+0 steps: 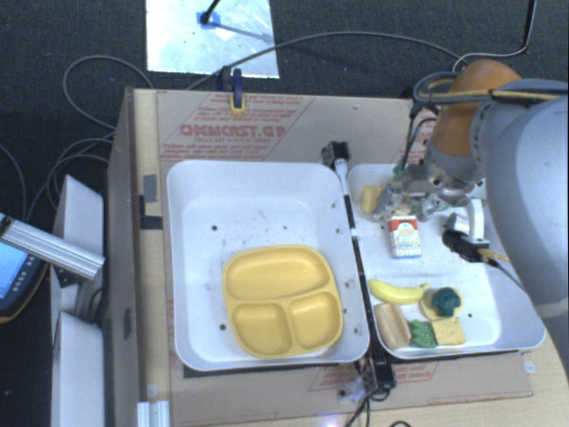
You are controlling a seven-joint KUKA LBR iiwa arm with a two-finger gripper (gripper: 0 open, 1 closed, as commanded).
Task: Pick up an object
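While left bin [191, 265] holds yellow tray [282, 298] | right bin [516, 327]: banana [397, 291], carton [405, 236]

Yellow tray [283, 299] smooth glossy plastic; white bins [191, 265] matt plastic; bench [293, 123] printed cardboard.

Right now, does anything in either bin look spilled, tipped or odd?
Nothing stands out. The yellow three-compartment plastic tray lies flat in the left white bin; the small red-and-white carton and yellow banana rest in the right bin.
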